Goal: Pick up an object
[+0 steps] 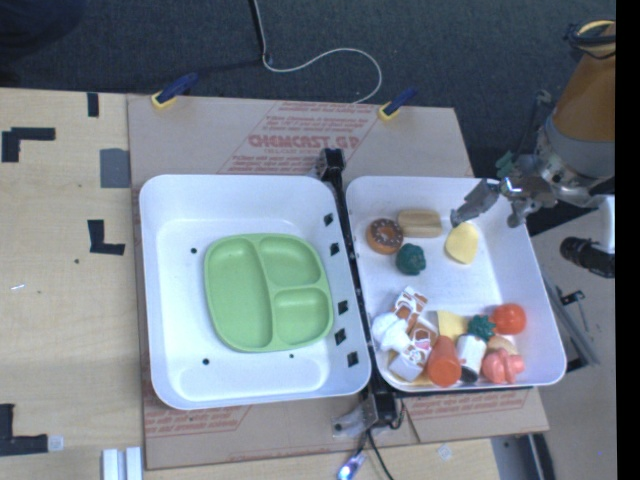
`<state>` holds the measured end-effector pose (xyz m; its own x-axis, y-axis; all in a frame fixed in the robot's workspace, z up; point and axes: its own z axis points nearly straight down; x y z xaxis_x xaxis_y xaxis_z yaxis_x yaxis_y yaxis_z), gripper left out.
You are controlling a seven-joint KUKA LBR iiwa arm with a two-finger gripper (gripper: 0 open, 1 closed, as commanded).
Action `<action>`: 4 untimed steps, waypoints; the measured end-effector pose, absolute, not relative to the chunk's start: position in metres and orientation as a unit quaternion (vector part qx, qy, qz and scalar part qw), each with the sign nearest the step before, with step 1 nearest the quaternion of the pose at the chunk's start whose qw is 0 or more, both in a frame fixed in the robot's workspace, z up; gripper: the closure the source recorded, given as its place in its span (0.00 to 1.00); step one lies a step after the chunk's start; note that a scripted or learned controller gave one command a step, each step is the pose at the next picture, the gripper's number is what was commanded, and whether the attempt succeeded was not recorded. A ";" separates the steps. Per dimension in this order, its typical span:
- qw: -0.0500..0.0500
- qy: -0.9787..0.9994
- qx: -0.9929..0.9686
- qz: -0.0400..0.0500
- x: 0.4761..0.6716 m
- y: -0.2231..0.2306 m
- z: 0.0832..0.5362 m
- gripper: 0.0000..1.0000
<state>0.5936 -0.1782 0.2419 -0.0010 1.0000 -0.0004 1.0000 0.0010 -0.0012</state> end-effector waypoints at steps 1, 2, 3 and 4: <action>0.005 -0.708 -0.706 0.003 0.618 -0.163 0.087 0.00; 0.001 -0.708 -0.706 0.001 0.558 -0.112 0.084 0.00; 0.000 -0.707 -0.707 0.000 0.560 -0.114 0.095 1.00; -0.003 -0.710 -0.704 -0.004 0.604 -0.051 0.191 1.00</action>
